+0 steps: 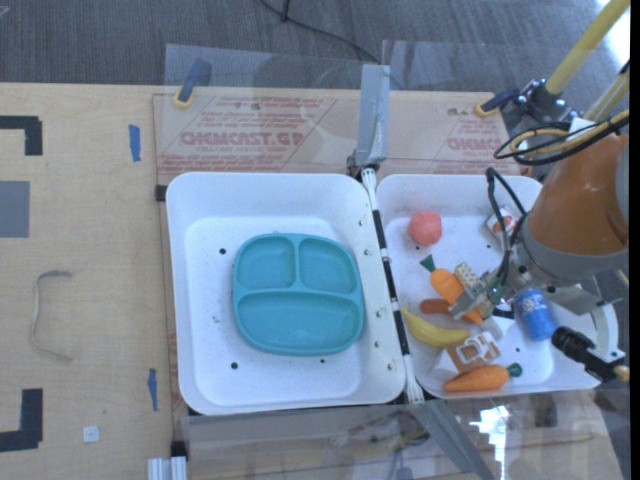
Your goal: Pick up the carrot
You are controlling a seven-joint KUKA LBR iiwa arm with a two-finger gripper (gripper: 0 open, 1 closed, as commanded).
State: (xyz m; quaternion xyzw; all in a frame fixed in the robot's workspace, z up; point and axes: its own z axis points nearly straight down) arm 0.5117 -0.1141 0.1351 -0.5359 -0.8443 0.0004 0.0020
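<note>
Glossy plastic plate, matt wooden bench

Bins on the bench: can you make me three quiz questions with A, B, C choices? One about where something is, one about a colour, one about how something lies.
1. Where is the plate?
A. on the wood
B. in the left bin
C. in the right bin

2. What colour is the ball?
A. pink
B. blue
C. yellow

3. How is the carrot nearest the front edge?
A. standing upright
B. hanging in the air
C. lying flat

Answers:
1 B, the white left bin surrounds it.
2 A, it looks pinkish red.
3 C, it rests lengthwise on the bin floor.
</note>
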